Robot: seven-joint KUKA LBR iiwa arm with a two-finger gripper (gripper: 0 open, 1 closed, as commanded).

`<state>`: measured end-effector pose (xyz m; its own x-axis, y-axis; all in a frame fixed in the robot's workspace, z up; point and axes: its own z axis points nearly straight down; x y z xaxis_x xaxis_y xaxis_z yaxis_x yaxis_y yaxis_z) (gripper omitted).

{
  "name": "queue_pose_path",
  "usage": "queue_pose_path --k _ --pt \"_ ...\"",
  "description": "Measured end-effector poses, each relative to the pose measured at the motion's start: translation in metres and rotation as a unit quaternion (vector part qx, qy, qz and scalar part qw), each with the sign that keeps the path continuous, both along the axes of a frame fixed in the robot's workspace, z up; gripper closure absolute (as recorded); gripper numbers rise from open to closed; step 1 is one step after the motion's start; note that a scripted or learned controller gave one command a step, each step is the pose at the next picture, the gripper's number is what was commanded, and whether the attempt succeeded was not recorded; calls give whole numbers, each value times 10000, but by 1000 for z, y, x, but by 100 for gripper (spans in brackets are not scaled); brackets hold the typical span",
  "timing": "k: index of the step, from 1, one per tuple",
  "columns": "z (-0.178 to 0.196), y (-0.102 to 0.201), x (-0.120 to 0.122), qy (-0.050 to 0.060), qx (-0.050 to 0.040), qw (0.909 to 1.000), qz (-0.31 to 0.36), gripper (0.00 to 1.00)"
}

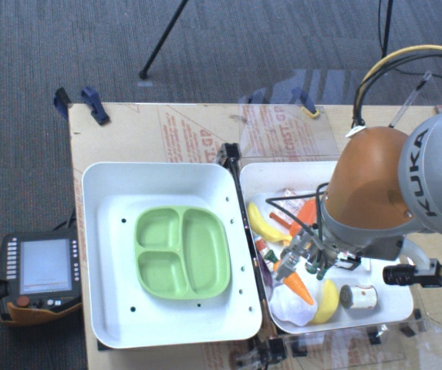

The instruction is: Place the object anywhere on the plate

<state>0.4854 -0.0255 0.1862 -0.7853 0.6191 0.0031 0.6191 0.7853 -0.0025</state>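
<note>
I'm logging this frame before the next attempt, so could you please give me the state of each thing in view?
Light green three-compartment plastic plate: flat in left white bin, nothing on it.
End effector: low over right white bin.
Orange toy carrot: lying in right bin.
Yellow toy bananas: lying in right bin.
Small white can: on its side.

The bench (167, 129) bears two white bins (105, 199) side by side.
</note>
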Motion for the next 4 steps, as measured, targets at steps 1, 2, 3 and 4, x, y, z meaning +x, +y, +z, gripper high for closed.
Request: queue_pose_path --k 1,2,3,4 --pt "47 66 0 -19 7 9989 -464 100" --pt "101 149 6 -24 8 9993 -386 100" --pt "101 176 11 -1 -23 9706 -2408 100" --pt "101 177 11 -2 -23 9708 -2400 0"
